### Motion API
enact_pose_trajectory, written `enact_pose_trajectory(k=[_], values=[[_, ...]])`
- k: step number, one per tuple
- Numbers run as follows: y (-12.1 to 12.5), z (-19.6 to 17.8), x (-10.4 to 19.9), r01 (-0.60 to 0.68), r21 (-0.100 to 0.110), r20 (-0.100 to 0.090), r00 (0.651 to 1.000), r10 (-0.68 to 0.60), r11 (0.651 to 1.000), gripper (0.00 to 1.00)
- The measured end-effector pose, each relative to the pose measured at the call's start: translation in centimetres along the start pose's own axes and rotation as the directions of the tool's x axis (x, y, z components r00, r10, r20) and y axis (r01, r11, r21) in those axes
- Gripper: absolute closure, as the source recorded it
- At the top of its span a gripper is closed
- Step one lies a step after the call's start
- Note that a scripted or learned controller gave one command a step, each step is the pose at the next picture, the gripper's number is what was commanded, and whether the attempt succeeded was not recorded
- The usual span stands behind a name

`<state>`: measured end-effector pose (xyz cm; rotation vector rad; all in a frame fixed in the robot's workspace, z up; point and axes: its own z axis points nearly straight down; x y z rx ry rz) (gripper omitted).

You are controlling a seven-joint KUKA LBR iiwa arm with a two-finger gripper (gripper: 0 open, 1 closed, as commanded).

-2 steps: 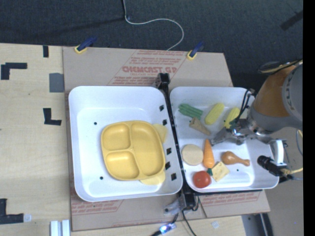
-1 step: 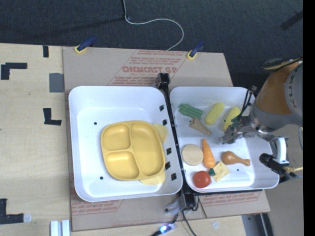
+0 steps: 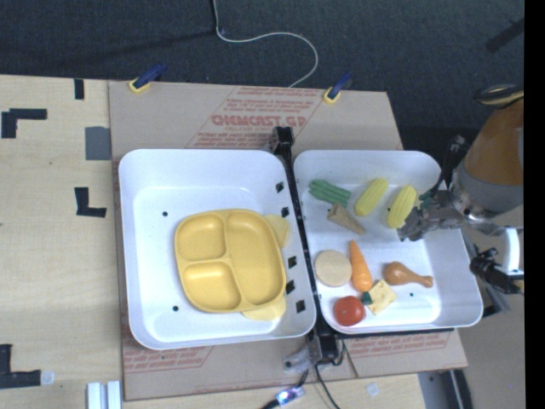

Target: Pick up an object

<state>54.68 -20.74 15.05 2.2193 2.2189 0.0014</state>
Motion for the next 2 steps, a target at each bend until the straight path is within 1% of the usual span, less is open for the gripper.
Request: enact_pose_trajectory(k=[1, 2], values=[[1.0, -5.6, -0.5, 0.002, -0.002, 0.001, 1.0, -0.002, 1.0, 1.0], [1.1, -7.5, -0.5, 0.001, 0.002, -0.001, 1.0, -0.001, 1.0, 1.0]])
